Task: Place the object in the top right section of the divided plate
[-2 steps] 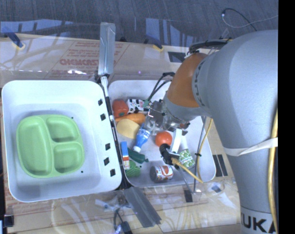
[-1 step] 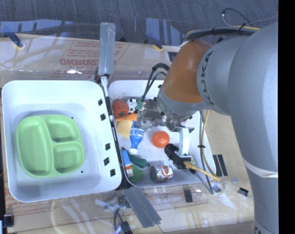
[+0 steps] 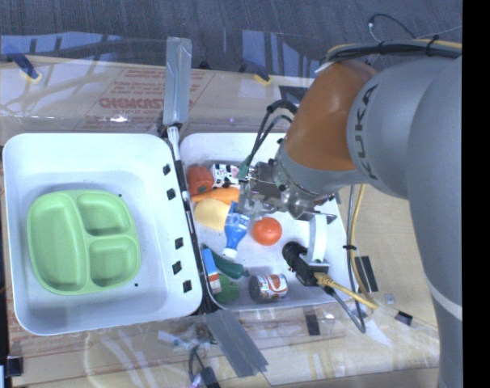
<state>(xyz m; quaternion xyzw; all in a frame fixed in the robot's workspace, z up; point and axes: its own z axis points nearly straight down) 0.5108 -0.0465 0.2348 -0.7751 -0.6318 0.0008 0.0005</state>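
Objects (image 3: 229, 217) crowd the right bin (image 3: 326, 285) beneath the end effector (image 3: 257, 188), whose grip cannot be made out.

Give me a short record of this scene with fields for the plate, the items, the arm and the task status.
plate: green divided plate in the left bin, sections bare
items: in the right bin, an orange ball, a plastic bottle, a can, a yellow piece and other small things
arm: gripper low over the right bin among the items
held: cannot tell
task status: nothing placed in the top right section yet
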